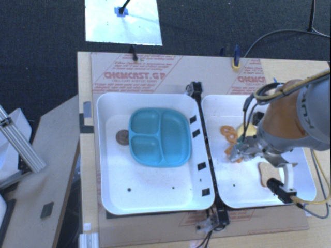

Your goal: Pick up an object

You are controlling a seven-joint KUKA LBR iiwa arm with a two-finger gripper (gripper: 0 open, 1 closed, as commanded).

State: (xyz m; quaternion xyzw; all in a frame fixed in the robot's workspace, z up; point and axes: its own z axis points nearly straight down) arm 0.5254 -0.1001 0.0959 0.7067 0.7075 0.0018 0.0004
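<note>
End effector low in right bin, right at orange pretzel toy to grab it | grip: cannot tell | blue plate sits in left bin

- A teal divided plate lies in the left white bin — three compartments, near the bin's middle.
- A small round brownish disc sits just beside the plate's left edge.
- A shiny square sheet lies beyond the surface — on dark carpet.
</note>
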